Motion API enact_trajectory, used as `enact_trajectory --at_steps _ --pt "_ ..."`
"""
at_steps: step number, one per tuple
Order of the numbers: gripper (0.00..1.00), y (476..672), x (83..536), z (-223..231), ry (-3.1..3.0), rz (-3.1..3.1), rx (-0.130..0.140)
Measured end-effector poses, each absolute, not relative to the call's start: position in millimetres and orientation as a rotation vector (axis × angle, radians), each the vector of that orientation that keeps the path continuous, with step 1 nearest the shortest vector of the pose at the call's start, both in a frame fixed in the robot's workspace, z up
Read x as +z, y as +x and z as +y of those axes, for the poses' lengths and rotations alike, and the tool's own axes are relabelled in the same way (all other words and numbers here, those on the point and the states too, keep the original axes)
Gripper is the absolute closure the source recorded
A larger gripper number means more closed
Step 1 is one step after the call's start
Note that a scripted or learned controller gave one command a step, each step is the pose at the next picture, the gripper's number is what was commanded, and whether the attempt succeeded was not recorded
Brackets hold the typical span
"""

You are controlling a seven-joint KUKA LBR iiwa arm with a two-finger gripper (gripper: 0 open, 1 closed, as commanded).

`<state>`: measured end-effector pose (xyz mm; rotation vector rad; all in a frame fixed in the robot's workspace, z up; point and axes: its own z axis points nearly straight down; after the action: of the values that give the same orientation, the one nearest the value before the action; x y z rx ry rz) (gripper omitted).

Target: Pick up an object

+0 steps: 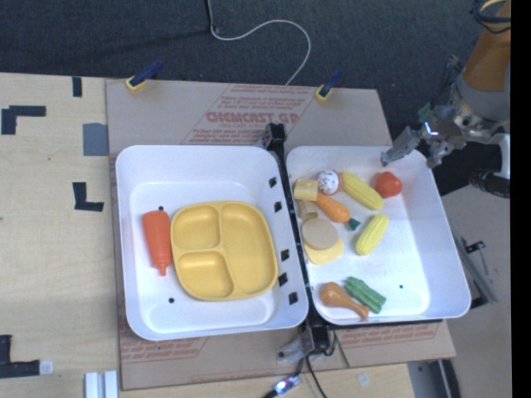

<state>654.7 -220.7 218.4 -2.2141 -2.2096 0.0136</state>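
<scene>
The right bin (431,247) holds toy food. There is a red tomato (387,184), two corn cobs (362,191) (372,233), an orange carrot (333,209), a speckled white ball (328,182), a round tan bun (320,237), a brown drumstick (340,298) and a green bean bundle (365,293). My gripper (416,152) hangs over the bin's far right rim, just above and right of the tomato. Its fingers are spread open with nothing between them.
The left bin (133,181) holds a yellow divided plate (222,249) and an orange-red hot dog piece (156,240) beside it. Black clips (284,230) line the ridge where the bins meet. A white cable (257,27) lies on the dark floor behind.
</scene>
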Motion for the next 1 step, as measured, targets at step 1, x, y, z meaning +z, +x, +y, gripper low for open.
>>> enact_trajectory --at_steps 1 --pt "0.00 657.6 228.4 -220.2 -2.220 -2.222 0.001"
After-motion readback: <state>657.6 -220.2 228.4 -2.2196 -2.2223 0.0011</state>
